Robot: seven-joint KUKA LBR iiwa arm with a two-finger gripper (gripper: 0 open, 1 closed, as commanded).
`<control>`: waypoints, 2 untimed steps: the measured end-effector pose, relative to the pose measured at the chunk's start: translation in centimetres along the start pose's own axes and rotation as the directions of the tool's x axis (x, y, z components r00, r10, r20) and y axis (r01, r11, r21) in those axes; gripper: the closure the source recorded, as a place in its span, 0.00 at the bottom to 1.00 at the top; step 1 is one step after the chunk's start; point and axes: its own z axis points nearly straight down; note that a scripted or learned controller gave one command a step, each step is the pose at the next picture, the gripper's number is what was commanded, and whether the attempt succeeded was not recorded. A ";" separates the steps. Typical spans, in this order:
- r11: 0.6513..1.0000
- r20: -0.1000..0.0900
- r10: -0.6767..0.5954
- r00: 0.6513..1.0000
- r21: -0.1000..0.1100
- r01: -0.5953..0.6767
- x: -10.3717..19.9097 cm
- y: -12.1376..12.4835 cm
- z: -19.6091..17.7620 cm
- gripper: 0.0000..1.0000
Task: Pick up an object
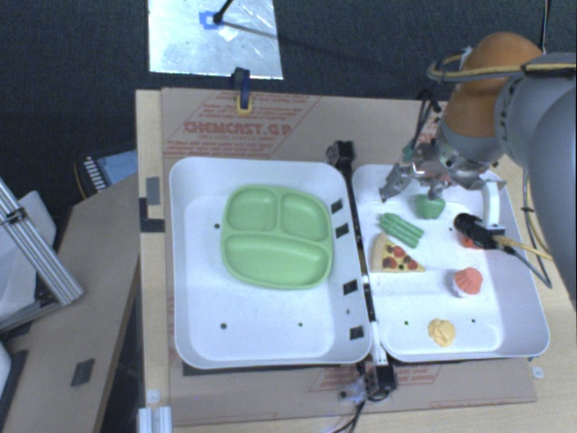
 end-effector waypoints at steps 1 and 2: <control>1.000 0.000 0.000 1.000 0.000 0.000 0.1 0.0 5.2 0.00; 1.000 0.001 -0.001 1.000 -0.006 0.001 0.0 0.2 3.7 1.00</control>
